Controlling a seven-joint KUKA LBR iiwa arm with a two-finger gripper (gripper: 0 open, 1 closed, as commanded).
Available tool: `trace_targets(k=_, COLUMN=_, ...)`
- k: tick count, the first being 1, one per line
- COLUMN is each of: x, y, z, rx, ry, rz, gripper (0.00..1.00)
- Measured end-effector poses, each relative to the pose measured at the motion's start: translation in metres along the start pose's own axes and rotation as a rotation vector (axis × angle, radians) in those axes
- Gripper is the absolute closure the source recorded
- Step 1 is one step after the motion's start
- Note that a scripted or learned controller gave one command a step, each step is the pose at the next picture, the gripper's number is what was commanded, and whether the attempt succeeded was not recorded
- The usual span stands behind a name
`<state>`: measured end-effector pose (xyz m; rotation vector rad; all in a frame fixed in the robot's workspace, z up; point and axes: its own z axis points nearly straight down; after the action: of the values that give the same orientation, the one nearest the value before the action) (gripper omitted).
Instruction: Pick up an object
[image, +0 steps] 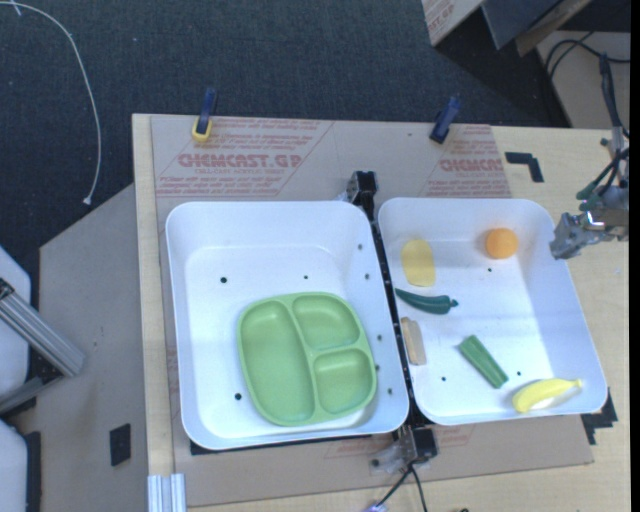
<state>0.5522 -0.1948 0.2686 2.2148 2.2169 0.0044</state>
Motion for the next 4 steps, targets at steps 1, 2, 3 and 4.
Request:
trace_targets(k=1, x=0.0, y=0.001, z=-0.004, rx=0.004, ry=0.002, rz=0.0, gripper=1.0)
trace_targets(k=2, x=0.053, y=0.01, z=0.013, rx=0.01, ry=0.005, rz=-0.004, gripper=1.0)
trace_targets(k=3, x=0.106, y=0.01, z=0.027, rx=0.011, ry=0.006, rz=-0.004, gripper=1.0)
trace_targets(k=4, x=0.165, y=0.007, z=0.03, rx=0.01, ry=0.007, rz=-0.005, gripper=1.0)
